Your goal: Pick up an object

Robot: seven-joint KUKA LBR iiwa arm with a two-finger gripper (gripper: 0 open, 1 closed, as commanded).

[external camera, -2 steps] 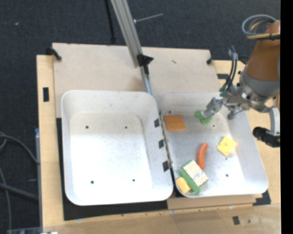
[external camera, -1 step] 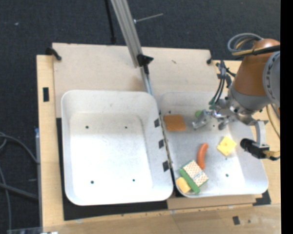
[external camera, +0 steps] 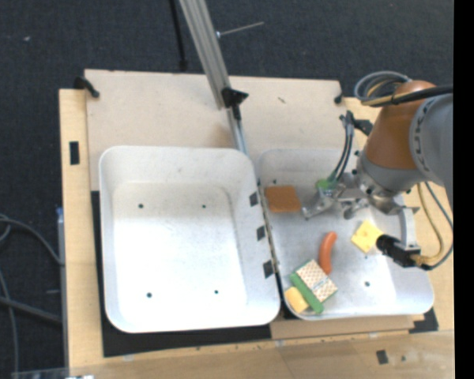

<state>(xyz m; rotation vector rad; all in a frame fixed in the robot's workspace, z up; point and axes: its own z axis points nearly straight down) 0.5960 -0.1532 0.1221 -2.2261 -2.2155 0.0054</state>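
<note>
1. The tool [external camera: 320, 204] hangs over the right bin [external camera: 403, 290], near that bin's far left part, just beside a brown block [external camera: 282, 199]; whether it is released or clenched I cannot tell, and nothing is seen gripped in it.
2. Candidates all lie in the right bin: the brown block by the left wall, an orange sausage [external camera: 326, 252] mid-bin, a yellow piece [external camera: 365, 237] beside it, and a patterned pack [external camera: 315, 281] with a green stick [external camera: 308, 301] at the near left corner.
3. The block looks light and spongy; it likely gives, so pinch it across its short sides.
4. The sausage looks smooth and may roll; take it across its middle.
5. The left bin [external camera: 110, 164] plays no part.
</note>
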